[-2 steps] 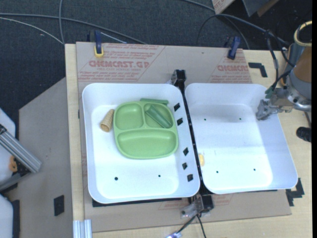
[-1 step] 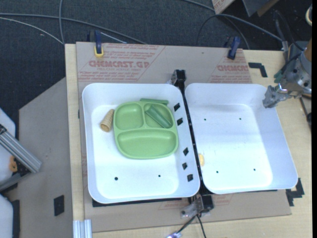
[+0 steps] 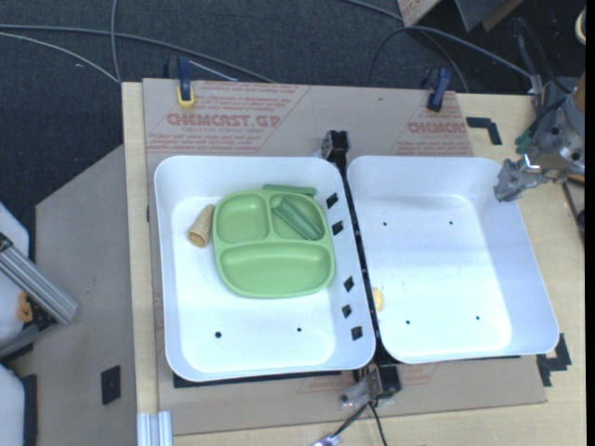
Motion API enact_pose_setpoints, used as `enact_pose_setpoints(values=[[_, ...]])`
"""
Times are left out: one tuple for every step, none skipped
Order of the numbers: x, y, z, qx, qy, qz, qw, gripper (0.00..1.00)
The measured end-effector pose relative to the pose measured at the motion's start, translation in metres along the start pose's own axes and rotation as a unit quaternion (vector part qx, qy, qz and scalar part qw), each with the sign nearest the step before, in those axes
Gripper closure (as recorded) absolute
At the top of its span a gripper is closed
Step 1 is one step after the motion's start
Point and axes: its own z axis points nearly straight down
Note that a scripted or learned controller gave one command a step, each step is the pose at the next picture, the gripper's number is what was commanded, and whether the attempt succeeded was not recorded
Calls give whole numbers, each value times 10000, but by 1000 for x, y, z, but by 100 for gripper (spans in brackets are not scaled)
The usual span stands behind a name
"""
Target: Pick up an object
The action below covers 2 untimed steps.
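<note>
A green divided plate (image 3: 274, 256) sits in the left bin (image 3: 186, 337), slightly toward twelve o'clock of the bin's centre, with its two small compartments on the far side and its one long compartment on the near side. A green pod-shaped piece (image 3: 299, 217) lies slantwise in the small compartment at the plate's one o'clock, and a flat green strip (image 3: 290, 190) rests just beyond the plate's rim at twelve o'clock. A tan cone-shaped object (image 3: 200, 226) lies on the bin floor just beside the plate's rim at nine to ten o'clock. A small yellowish item (image 3: 376, 298) shows at the right bin's (image 3: 483, 286) nine o'clock edge, against the divider between the bins. The gripper (image 3: 509, 186) hangs over the right bin's rim at about two o'clock, well apart from the plate; whether it is open or closed cannot be told, and nothing is visibly in its grasp.
</note>
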Motion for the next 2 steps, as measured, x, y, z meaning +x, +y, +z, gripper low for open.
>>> enact_pose_setpoints(values=[[53,6,11,25,18,-21,10000,100],[97,20,7,4,10,-21,10000,100]])
